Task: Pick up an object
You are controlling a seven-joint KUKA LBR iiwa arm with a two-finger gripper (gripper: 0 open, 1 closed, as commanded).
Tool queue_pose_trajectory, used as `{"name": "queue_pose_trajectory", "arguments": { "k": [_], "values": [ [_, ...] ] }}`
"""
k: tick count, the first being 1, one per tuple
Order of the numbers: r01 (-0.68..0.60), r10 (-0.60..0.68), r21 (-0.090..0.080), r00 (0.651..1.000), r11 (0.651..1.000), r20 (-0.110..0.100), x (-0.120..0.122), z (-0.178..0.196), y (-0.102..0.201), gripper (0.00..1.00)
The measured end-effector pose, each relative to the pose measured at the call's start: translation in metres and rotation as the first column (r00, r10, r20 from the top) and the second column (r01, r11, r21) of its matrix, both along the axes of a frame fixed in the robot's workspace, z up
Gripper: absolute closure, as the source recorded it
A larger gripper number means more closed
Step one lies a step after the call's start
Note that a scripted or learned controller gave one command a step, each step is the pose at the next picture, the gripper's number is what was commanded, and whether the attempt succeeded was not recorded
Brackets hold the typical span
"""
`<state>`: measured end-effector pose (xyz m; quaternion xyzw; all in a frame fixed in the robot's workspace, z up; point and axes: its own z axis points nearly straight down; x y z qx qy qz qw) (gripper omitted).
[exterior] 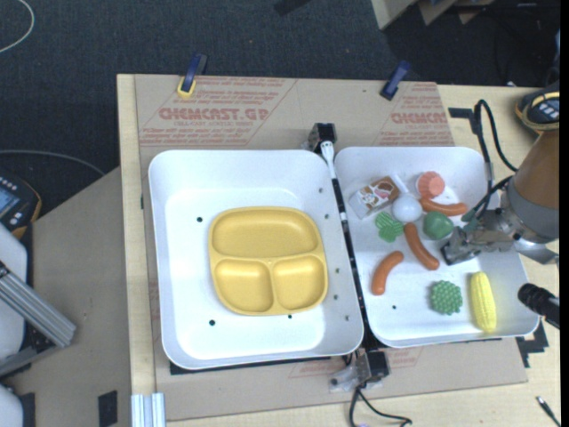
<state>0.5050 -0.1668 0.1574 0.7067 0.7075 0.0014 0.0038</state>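
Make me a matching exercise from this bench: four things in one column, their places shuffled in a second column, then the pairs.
Things:
1. yellow divided plate
2. corn cob
3. broccoli
4. white ball

Places:
A. right bin, near corner, closest to its right rim
B. right bin, just left of the corn
C. middle of the left bin
D. right bin, far half, beside the picture card

Pairs: 1-C, 2-A, 3-B, 4-D
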Motion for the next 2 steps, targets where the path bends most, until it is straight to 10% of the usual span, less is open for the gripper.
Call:
{"name": "queue_pose_trajectory", "arguments": {
  "k": [2],
  "values": [
    [0.000,0.000,0.001,1.000,1.000,-0.003,0.012,0.068,0.004,1.00]
  ]
}}
